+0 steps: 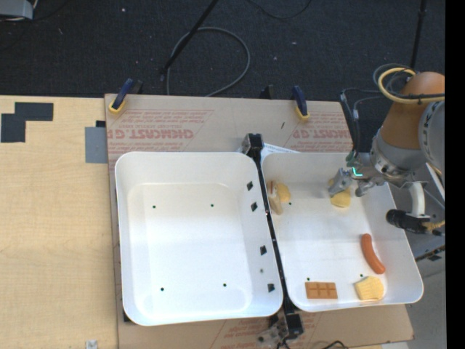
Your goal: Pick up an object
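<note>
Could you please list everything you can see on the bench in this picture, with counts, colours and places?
left bin: one, white, on the left half of the bench
right bin: one, white, beside the left bin, holding all the small items
sausage: one, orange-red, right side of the right bin
waffle: one, brown, square, near front edge of the right bin
yellow wedge: one, yellow, front right corner of the right bin
tan piece: one, tan-yellow, against the right bin's left wall
yellow lump: one, yellow, far part of the right bin, just under the gripper
clamps: two, blue and yellow, far bench edge
gripper: one, grey, over the right bin's far side
</note>
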`<state>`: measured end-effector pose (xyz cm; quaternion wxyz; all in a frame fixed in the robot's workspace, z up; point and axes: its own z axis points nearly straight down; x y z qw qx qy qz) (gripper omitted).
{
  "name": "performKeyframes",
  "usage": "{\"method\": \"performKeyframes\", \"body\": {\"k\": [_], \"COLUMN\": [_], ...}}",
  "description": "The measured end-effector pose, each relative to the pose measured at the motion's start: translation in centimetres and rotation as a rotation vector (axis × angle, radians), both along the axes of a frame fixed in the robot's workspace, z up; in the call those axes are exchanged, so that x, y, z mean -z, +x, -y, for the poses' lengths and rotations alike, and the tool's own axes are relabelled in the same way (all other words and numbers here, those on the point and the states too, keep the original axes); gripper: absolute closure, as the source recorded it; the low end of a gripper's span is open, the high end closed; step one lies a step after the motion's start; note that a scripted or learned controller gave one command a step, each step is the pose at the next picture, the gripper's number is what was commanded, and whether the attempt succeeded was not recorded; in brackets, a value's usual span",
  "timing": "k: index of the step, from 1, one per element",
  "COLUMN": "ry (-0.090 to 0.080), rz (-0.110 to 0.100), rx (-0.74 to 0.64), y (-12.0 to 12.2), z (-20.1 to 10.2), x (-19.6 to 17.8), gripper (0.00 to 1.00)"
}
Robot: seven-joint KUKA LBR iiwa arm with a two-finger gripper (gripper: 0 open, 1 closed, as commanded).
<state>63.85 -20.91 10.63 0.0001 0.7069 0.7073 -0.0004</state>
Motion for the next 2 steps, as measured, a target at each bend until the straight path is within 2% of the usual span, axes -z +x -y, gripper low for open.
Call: {"method": "performKeyframes", "body": {"k": [1, 2], "ry": [0.0, -0.003], "rz": [0.001, 0.013], "rx": [0.001, -0.025], "y": [0.0, -2.2], "z": [0.1, -1.2], "x": [-1.0, -20.1], "gripper": [1.0, 1.0]}}
